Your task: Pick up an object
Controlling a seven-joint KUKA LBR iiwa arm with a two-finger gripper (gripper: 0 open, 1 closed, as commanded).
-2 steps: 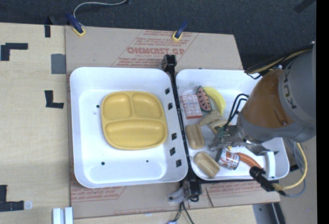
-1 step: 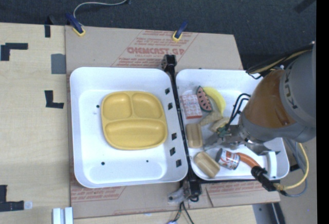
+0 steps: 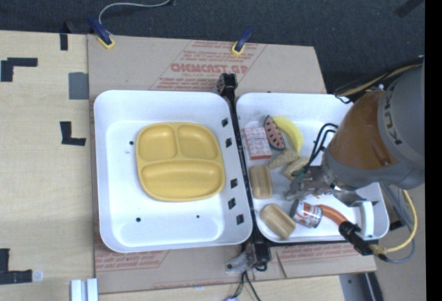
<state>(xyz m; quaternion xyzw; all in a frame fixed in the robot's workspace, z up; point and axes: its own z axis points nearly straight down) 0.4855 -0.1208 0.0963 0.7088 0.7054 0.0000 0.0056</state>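
The right white bin [image 3: 324,103] holds several toy foods. A red-and-white packet [image 3: 255,141], a watermelon slice [image 3: 274,132] and a yellow banana [image 3: 291,132] lie at its far side. A tan bread piece [image 3: 260,181] and a bun [image 3: 276,221] lie along its left wall. A small can [image 3: 307,215] and an orange carrot [image 3: 332,212] lie near the front. My gripper [image 3: 300,186] reaches in low from the right, just above the can and beside a pale tan piece [image 3: 295,166]. Nothing can be seen held in it.
The left white bin [image 3: 114,154] holds a yellow divided plate [image 3: 181,160]. A black divider [image 3: 235,154] runs between the two bins. The grey arm with its orange band [image 3: 366,137] covers the right bin's right side. Cardboard lies under both bins.
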